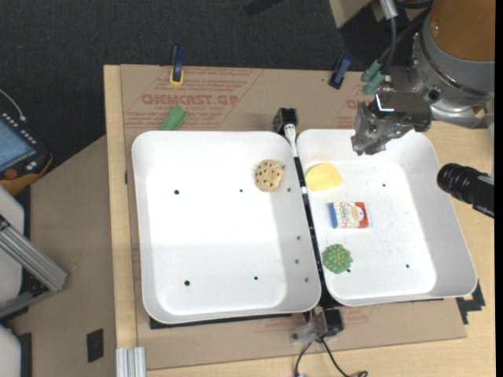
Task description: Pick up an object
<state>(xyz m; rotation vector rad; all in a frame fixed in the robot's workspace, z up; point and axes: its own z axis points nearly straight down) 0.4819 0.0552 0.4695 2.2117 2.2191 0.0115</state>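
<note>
From where I sit, the hand [368,146] hangs over the upper edge of the right bin [440,210] with nothing in it, and I cannot tell how it is set. I would bring it down squarely over the yellow lump [323,177] just below-left, the nearest target. That bin also holds a small packet [348,214] and a green ball [336,258]; the left bin [204,234] holds a cookie [269,175] near its upper right corner.

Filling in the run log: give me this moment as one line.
gripper: above right bin far edge, holding nothing | right bin: yellow item, packet, green ball | left bin: cookie
</note>
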